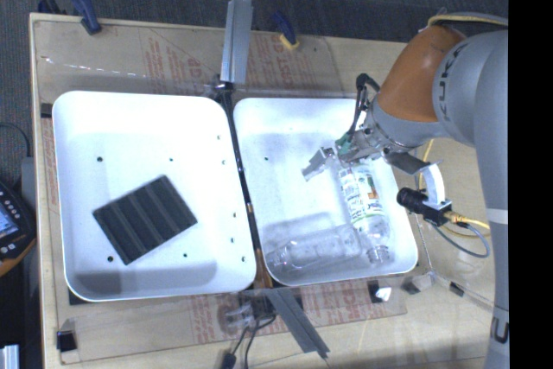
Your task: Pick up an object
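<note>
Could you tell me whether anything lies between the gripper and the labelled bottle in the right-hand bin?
Nothing visible does. The gripper hangs over the right bin, right by the top end of the labelled bottle. A second clear bottle lies along the bin's near wall, off to the side of that path.

Camera: fixed overhead, slanted down.
Coverage: both white bins (143, 104) and bench (130, 47), mid-range.
Arm (449, 91): enters from right.

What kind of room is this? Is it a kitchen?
Probably a robot lab, not a kitchen: a grey and orange arm reaches over two white bins on a clamped wooden bench, with cables around.
</note>
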You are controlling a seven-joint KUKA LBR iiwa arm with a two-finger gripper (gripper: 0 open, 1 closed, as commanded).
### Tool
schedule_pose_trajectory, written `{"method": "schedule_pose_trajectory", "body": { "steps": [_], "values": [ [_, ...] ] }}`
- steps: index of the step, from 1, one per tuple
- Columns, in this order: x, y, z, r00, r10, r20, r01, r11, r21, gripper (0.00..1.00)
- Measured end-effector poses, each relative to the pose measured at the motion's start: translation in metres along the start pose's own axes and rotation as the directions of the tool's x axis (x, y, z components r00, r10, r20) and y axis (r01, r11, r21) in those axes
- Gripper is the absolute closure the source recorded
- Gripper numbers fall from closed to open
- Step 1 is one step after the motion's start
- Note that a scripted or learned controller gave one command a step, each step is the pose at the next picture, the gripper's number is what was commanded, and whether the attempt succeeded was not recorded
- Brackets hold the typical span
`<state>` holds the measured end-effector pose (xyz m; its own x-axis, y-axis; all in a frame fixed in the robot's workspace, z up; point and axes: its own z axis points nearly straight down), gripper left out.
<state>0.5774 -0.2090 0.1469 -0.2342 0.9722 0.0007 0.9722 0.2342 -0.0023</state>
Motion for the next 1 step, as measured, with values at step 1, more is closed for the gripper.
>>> {"method": "schedule_pose_trajectory", "body": {
  "steps": [1],
  "values": [
    [0.0, 0.0, 0.0, 1.0, 0.0, 0.0, 0.0, 1.0, 0.0, 0.0]
  ]
}}
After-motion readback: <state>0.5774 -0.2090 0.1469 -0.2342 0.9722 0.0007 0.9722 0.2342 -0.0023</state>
